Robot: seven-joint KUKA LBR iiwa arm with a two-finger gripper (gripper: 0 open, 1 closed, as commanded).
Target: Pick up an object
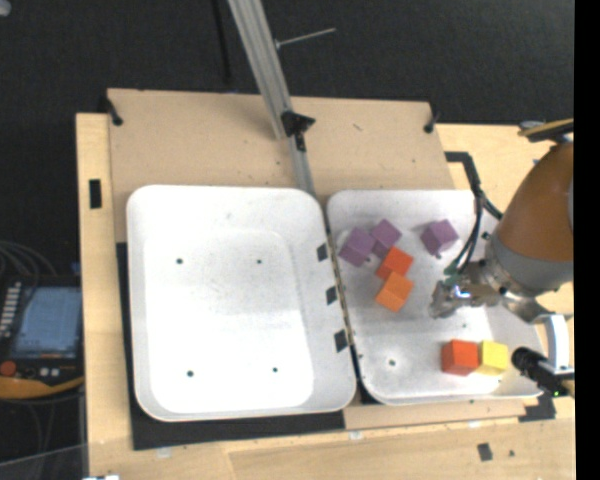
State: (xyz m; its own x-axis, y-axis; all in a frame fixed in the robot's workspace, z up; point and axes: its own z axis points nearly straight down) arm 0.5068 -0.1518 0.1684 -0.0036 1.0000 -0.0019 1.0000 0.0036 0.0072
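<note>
Two orange blocks point(393, 278) stack diagonally, upper-right to lower-left; gripper point(448, 298) beside them, its grip state unclear.

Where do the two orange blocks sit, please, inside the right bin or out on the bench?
Inside. Both orange blocks rest on the right bin floor, touching each other, beside the purple blocks.

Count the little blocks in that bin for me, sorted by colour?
Purple blocks: 3
Orange blocks: 2
Red-orange block: 1
Yellow block: 1
Total: 7, all in the right bin.
</note>
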